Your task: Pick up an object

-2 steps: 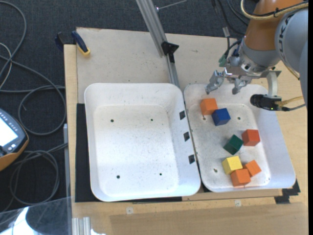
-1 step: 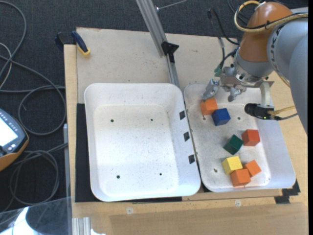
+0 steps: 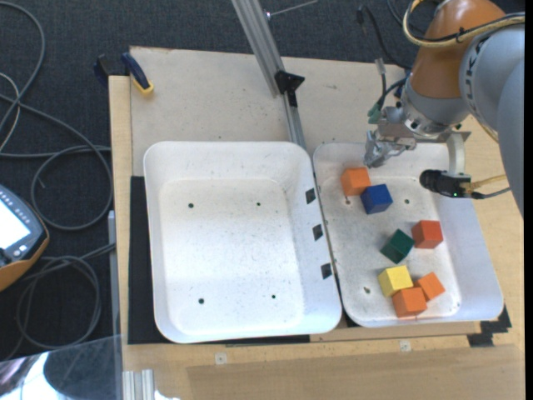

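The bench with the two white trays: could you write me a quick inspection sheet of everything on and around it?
Surface: wooden bench bearing a left bin and a right bin, side by side.
Job's things: in the right bin, an orange block touching a blue block, a green block, a red block, a yellow block and two more orange blocks.
Clutter: a blue and yellow tool at the bench's far left corner.
End effector: above the right bin's far edge, just beyond the orange block; nothing seen between its fingers.
Cables: black cables on the floor to the left.
Surroundings: dark carpet; a metal post.
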`<action>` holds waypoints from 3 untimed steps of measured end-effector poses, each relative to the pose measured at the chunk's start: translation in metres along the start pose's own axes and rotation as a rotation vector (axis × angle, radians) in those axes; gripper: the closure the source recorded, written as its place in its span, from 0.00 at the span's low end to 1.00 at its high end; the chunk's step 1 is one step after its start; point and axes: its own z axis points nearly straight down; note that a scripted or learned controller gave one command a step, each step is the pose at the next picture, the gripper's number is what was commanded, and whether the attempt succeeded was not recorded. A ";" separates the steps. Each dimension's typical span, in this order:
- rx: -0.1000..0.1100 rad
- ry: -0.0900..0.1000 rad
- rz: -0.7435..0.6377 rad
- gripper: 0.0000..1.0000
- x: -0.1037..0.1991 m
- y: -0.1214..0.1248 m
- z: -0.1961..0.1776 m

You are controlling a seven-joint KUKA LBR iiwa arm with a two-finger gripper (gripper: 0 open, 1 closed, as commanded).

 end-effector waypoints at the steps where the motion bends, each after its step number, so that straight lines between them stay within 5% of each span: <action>1: -0.007 -0.002 -0.001 1.00 0.002 0.006 -0.065; 2: -0.004 -0.001 -0.001 1.00 0.002 0.007 -0.098; 3: 0.003 0.002 -0.006 1.00 0.057 -0.009 -0.105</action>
